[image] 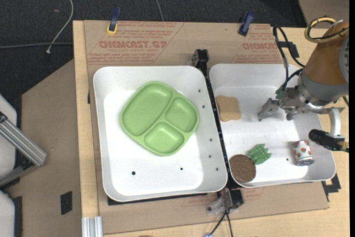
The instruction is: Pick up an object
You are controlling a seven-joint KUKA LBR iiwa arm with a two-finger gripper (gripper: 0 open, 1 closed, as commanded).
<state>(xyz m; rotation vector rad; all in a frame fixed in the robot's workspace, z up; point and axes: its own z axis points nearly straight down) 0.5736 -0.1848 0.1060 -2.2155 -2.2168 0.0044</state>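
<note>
gripper: low over the right bin's upper right part, fingers pointing toward the view's left; whether they are apart or together cannot be told from this slant, and nothing is seen between them.
arm: grey with an orange band, reaching in from the right edge over the right bin's far corner.
toast slice: tan and squarish, flat on the right bin's floor near its left wall, left of the gripper and apart from it.
small can: white with red marks, on its side near the right bin's lower right corner, below the gripper.
green leafy toy: near the right bin's front edge, just beside the brown disc.
brown disc: round, dark brown, at the right bin's lower left corner.
right bin: shallow, white.
left bin: shallow, white, holds the green divided plate, three compartments, set at a tilt to the bin's walls.
bench: brown cardboard sheet, blue clamps at its far edge.
</note>
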